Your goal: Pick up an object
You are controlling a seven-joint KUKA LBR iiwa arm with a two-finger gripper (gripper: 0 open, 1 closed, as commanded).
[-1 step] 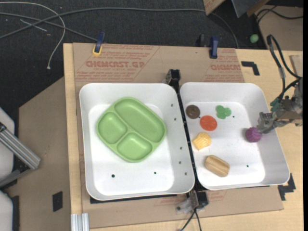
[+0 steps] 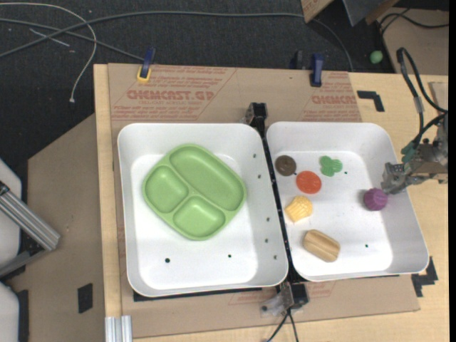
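The right bin (image 2: 342,137) holds several small toy foods: a brown round piece (image 2: 286,165), an orange round piece (image 2: 308,182), a green leafy piece (image 2: 330,166), a yellow corn piece (image 2: 300,209), a tan bread loaf (image 2: 321,245) and a purple piece (image 2: 375,199). My gripper (image 2: 394,179) hangs over the bin's right side, just up and right of the purple piece. From this angle I cannot say whether it touches that piece.
The left bin (image 2: 142,148) carries a green divided plate (image 2: 194,191). A black divider (image 2: 271,191) runs between the bins. Cables and the arm's wrist crowd the right edge. Blue clamps (image 2: 147,63) hold the cardboard at the back.
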